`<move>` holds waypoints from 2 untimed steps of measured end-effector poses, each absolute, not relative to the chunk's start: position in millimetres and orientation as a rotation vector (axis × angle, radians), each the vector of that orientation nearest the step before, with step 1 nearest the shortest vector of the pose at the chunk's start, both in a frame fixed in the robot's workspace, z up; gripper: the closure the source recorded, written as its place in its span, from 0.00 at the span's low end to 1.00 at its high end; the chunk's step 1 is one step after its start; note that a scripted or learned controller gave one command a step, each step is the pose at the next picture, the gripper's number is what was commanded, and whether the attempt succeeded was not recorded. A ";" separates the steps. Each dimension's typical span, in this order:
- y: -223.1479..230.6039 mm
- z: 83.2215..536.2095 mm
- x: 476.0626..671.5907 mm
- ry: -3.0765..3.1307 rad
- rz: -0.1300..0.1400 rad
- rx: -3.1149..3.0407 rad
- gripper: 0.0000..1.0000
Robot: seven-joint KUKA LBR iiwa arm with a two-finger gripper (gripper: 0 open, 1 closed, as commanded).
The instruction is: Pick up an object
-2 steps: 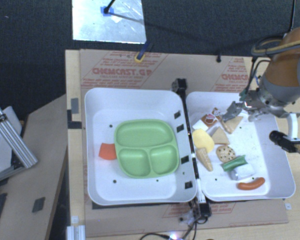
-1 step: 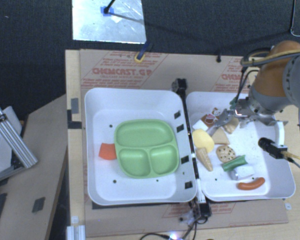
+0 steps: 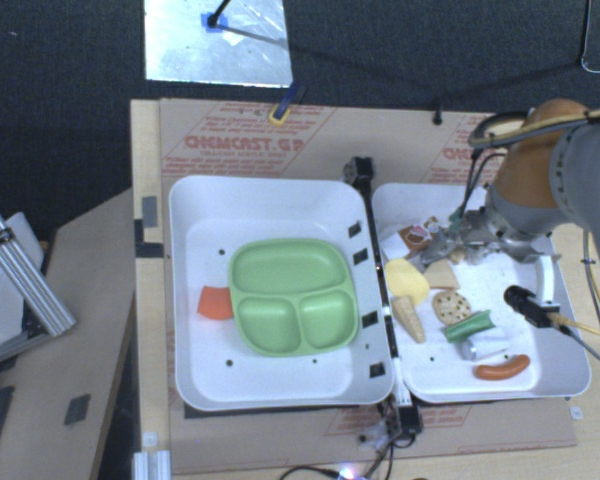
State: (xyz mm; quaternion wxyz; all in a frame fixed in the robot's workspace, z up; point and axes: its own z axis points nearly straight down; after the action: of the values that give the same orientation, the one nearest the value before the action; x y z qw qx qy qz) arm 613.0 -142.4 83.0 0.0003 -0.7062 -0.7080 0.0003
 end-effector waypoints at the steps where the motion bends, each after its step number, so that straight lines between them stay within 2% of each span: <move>1: -143.1 96.0 614.3 -2.227 -0.003 -2.220 1.00; 2: -142.1 139.5 616.9 -2.229 -0.005 -2.220 1.00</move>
State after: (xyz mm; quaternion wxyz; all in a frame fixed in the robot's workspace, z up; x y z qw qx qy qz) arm 616.9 -142.1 139.5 -0.0021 -0.7056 -0.7086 -0.0015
